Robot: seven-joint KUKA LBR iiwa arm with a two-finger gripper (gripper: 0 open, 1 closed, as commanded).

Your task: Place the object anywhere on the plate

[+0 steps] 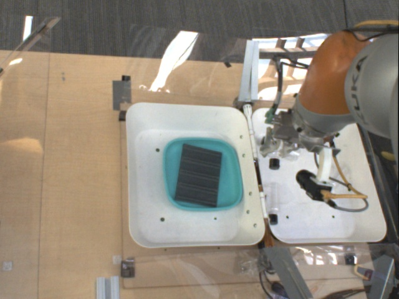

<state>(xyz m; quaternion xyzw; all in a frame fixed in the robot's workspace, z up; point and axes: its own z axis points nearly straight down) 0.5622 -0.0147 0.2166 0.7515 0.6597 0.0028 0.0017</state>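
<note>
While the arm (349,73) is hanging over the right bin (368,229), the dark ridged block (199,175) is lying flat on the teal plate (232,185) in the left bin (143,217), well apart from the gripper (277,143).

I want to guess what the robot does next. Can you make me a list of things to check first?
1. Is the dark ridged block on the teal plate? Ok, it lies flat in the middle of it.
2. Is the plate inside the left bin? Ok.
3. Is the claw away from the plate? Ok, it sits over the right bin.
4. Is the claw open or shut? Cannot tell, the wrist hides it.
5. Is the claw carrying anything? Cannot tell.
6. Is the cable clear of the block? Ok, it hangs over the right bin.
</note>
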